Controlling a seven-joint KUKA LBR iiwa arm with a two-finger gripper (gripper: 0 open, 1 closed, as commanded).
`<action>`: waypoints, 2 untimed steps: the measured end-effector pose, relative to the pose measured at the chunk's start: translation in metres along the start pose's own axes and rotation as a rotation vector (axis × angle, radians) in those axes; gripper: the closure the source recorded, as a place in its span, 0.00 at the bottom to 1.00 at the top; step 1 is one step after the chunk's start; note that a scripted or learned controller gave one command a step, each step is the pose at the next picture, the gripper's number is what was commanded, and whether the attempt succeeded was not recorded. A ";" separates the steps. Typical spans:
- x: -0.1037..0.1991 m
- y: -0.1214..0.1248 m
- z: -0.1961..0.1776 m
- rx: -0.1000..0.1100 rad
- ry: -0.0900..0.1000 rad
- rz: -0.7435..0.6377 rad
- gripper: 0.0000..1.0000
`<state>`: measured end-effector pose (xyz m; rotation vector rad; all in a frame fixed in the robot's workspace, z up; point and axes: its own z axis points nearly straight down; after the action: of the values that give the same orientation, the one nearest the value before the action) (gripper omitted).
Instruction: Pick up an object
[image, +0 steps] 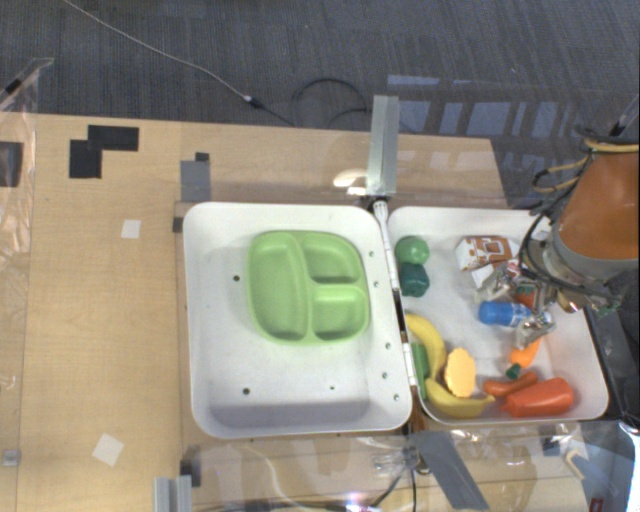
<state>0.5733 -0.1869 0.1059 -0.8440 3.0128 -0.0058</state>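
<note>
From here my claw hangs low in the right bin, over a small blue object beside a crumpled packet; whether it is open, I cannot tell. The blue piece looks like light, hard, slick plastic, so I'd pinch across its narrow middle.

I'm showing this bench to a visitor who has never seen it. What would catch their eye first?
Probably the pale green divided tray lying alone in the left bin. Next, the bright jumble in the right bin: a banana by the dividing wall, a red pepper near the front edge, a green ball at the back. The arm's orange band looms over that bin from the right, its gripper low among the items.
</note>
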 end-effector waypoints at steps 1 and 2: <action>0.021 0.018 0.017 0.001 -0.001 -0.071 0.00; 0.028 0.033 0.017 0.002 0.000 -0.062 0.00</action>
<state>0.5326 -0.1734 0.0886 -0.9369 2.9850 -0.0099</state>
